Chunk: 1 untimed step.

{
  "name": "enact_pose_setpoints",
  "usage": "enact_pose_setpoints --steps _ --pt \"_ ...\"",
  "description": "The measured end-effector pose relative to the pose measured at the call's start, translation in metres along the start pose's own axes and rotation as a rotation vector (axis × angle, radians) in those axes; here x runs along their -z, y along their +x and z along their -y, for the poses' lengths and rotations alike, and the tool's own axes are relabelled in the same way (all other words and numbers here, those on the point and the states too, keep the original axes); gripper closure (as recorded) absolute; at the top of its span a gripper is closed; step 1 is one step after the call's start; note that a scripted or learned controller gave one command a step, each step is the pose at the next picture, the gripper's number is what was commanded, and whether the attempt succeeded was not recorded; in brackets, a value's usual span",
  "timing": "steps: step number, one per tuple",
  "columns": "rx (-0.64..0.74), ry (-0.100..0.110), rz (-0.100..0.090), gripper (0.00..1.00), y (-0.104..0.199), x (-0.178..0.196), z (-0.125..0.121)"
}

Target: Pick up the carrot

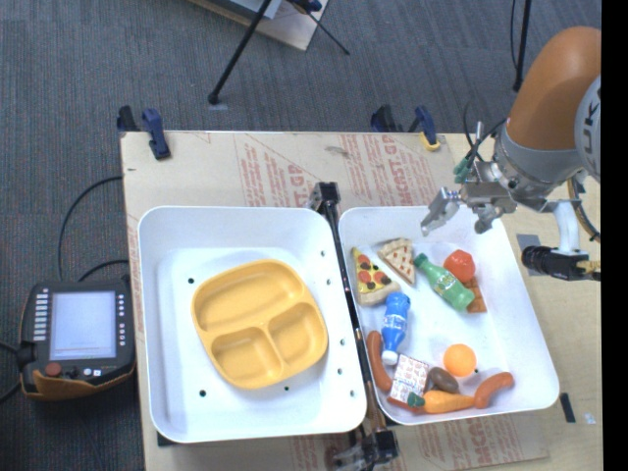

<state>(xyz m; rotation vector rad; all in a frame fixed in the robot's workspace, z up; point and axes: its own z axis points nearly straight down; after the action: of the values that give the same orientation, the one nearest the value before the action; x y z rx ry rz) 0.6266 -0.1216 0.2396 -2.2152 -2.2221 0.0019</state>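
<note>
Camera view: we saw the gripper above the far edge of the right bin, fingers spread apart with nothing between them. The carrot lay at that bin's near edge, well apart from the gripper, touching a sausage and just below an orange ball. Also in the bin we noted a blue bottle, a green bottle and two pizza slices. The left bin held a yellow divided plate.
</note>
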Motion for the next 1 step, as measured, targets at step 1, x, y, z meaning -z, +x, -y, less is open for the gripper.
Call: enact_pose_setpoints --steps 1 --pt "0.114 0.01 -0.002 0.0 -0.0292 -0.049 0.0917"
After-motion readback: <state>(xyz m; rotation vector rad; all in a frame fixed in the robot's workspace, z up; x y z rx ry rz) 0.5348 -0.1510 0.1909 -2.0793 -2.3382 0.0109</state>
